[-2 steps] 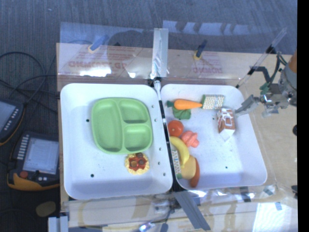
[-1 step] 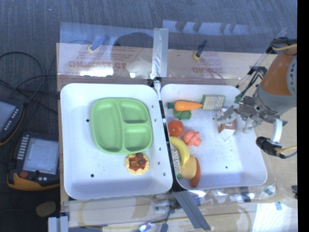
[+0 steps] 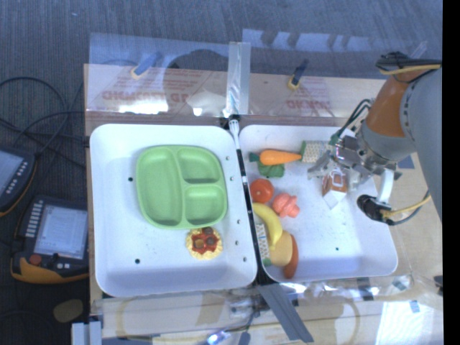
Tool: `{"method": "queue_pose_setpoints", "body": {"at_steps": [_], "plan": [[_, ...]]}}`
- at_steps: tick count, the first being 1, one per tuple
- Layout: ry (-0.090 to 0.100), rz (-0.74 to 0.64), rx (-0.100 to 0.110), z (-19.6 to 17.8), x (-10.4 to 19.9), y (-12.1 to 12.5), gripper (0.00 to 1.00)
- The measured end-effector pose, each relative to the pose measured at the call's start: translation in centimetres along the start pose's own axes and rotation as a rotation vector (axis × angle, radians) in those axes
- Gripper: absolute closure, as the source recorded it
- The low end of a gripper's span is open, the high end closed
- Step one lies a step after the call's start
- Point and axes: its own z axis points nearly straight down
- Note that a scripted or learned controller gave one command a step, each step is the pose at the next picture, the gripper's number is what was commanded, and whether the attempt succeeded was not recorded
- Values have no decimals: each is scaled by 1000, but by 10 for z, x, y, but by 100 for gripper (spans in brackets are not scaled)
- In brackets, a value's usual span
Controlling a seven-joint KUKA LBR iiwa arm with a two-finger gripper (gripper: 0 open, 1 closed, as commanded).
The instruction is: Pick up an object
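My gripper [image 3: 335, 180] hangs over the upper right part of the right bin [image 3: 359, 254]. A small brown and white toy [image 3: 334, 187] sits between its fingers, and the gripper is shut on it. To its left lie an orange carrot [image 3: 280, 157] with a green top, a red tomato [image 3: 261, 190], a pink toy [image 3: 286, 205], a yellow banana [image 3: 269, 223] and a brown bread roll [image 3: 285, 251]. A small speckled piece [image 3: 313, 150] rests by the carrot's tip.
The left bin [image 3: 115, 257] holds a green divided plate [image 3: 182, 185] and a small pizza-like toy [image 3: 204, 242]. A raised divider [image 3: 243, 185] separates the bins. The arm's grey body [image 3: 420, 113] looms over the right rim. Cables and a tablet [image 3: 54, 236] lie on the left.
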Motion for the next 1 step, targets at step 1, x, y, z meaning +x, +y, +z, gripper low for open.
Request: {"method": "queue_pose_setpoints", "body": {"at_steps": [1], "plan": [[6,-41,-10,22,0,11,0]]}}
